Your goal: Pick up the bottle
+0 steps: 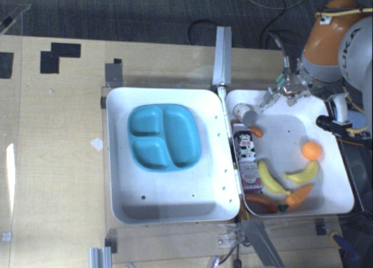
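Observation:
The bottle [246,155] lies on its side along the left wall of the right bin [341,194]. It is dark with a white and red label, and its long axis runs front to back. My gripper [278,92] hangs over the back edge of the right bin, to the upper right of the bottle and well apart from it. Nothing shows in its grasp. The grey arm with its orange band [326,39] reaches in from the right.
A small grey cylinder [242,112] sits in the right bin's back left corner. Two bananas [274,182] [303,173], an orange [312,150], a carrot [298,196] and a small orange piece [256,133] lie there too. A blue divided plate [165,137] lies in the left bin [169,208].

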You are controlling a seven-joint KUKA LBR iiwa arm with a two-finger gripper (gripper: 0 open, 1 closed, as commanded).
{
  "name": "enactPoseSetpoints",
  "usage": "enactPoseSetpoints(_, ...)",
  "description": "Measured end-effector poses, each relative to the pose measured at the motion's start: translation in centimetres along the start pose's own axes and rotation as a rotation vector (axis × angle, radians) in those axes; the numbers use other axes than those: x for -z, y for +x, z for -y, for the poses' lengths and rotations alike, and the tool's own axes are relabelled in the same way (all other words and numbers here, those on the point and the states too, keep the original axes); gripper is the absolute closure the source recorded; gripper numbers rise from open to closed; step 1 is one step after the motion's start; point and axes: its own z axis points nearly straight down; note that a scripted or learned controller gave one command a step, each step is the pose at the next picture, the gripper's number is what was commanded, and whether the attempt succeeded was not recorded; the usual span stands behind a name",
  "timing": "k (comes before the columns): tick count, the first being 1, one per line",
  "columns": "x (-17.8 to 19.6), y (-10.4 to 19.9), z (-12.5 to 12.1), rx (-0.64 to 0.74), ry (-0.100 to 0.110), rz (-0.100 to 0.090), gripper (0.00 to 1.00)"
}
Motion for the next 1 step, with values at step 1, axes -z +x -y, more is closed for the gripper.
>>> enactPoseSetpoints(1, -6.51, 3.29, 6.5, -0.109, 0.0, 0.0, 0.0)
